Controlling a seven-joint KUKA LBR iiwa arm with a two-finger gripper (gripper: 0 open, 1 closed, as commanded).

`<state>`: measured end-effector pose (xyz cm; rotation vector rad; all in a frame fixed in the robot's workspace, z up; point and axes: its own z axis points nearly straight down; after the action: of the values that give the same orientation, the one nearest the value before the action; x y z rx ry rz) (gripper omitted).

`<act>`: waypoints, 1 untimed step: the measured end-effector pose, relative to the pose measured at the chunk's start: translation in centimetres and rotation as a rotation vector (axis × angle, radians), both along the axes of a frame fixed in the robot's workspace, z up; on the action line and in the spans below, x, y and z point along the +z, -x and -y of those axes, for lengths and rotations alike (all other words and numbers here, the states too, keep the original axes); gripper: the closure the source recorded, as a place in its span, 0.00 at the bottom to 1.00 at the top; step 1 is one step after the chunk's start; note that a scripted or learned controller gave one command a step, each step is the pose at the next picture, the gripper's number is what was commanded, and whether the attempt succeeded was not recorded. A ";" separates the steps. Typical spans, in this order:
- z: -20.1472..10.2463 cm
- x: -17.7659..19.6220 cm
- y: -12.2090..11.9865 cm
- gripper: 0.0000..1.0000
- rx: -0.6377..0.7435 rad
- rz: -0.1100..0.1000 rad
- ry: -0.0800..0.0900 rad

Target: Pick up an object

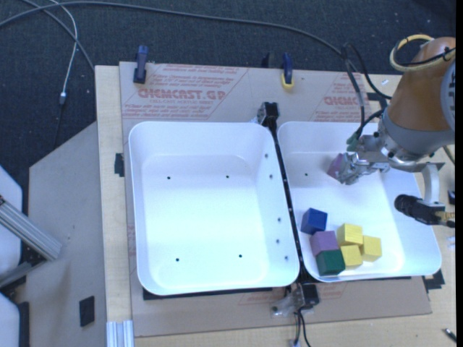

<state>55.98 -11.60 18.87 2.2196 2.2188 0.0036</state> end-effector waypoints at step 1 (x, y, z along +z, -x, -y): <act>0.0 6.3 -0.3 1.00 0.001 0.003 0.000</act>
<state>56.33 -11.55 25.19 2.2172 2.2184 0.0065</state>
